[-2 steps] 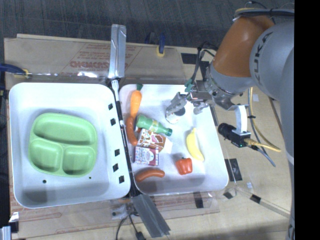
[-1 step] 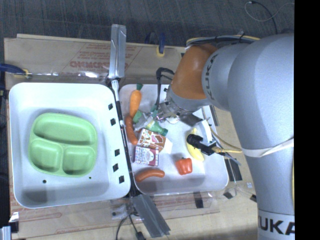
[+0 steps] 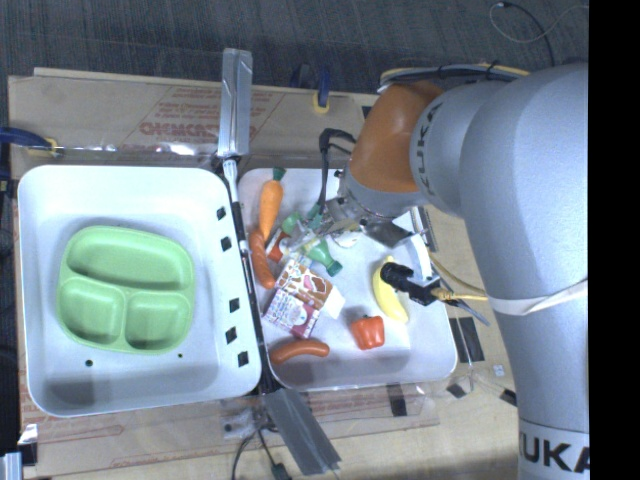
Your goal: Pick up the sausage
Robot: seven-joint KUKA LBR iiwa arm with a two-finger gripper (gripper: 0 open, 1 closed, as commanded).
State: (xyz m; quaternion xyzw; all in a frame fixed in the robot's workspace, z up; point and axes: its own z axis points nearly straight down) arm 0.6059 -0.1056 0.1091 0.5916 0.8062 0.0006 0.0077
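Although the sausage (image 3: 299, 349) is wanted, the claw (image 3: 330, 220) is seen near the far end of the right bin (image 3: 436, 353), while the sausage lies at the near end, close to the front wall and toward the left side. So the sausage is found down and a little left of the claw in the camera view, well apart from it. Its long side runs almost left to right, along the front wall. Whether the claw is apart or together cannot be told, because it is hidden in the clutter. Between the two, a small printed box (image 3: 298, 296) lies just beside the sausage. A red pepper (image 3: 367, 331) sits near its right end, and a banana (image 3: 390, 290) is further right. Two carrots (image 3: 268, 208) lie near the claw. A green tray (image 3: 126, 288) rests in the left bin (image 3: 40, 268), out of the way.
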